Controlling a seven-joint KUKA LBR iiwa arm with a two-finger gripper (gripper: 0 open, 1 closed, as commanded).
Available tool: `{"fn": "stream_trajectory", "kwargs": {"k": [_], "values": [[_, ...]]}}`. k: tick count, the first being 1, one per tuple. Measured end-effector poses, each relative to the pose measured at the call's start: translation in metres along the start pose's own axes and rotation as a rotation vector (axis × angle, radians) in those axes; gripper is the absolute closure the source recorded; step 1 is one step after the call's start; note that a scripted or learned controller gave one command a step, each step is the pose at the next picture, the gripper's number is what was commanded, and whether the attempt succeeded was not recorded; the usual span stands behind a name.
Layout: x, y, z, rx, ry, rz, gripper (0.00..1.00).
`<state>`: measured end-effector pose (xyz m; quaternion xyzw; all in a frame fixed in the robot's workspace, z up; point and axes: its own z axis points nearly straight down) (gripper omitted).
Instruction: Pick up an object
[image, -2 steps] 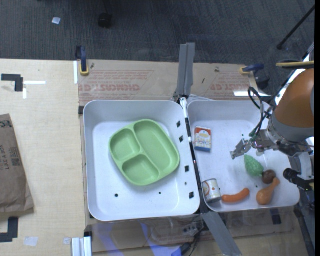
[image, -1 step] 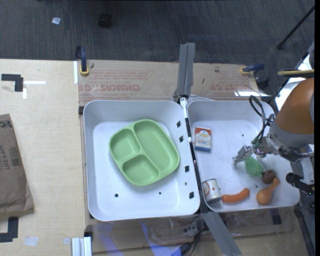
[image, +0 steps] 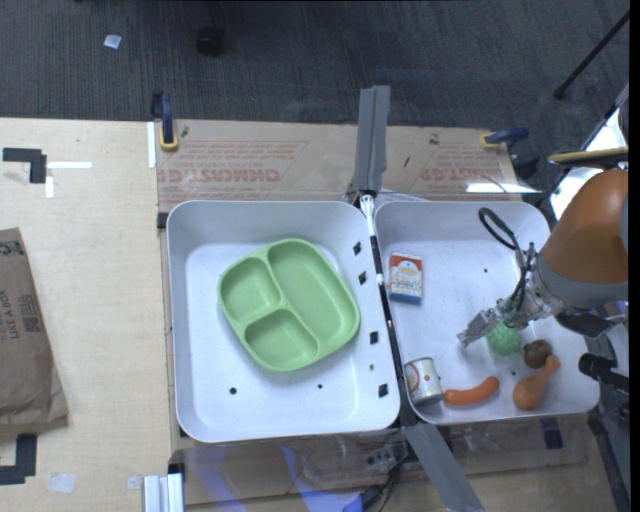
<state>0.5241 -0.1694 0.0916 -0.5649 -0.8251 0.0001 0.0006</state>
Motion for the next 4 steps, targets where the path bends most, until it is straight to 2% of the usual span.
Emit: {"fn": "stream_trajectory", "kwargs": {"k": [1, 2, 3, 4], "values": [[-0.063, 0.017, -0.001, -0.002, -0.003, -0.306, 0.0], [-0.048, -0.02, 0.0, -0.001, 0.001, -0.046, 0.0], [-0.023, -0.025, 0.0, 0.0, 0.001, 0.109, 0.0], [-0.018, -0.003, -0.025, -0.001, -0.002, -0.004, 0.0]]}}
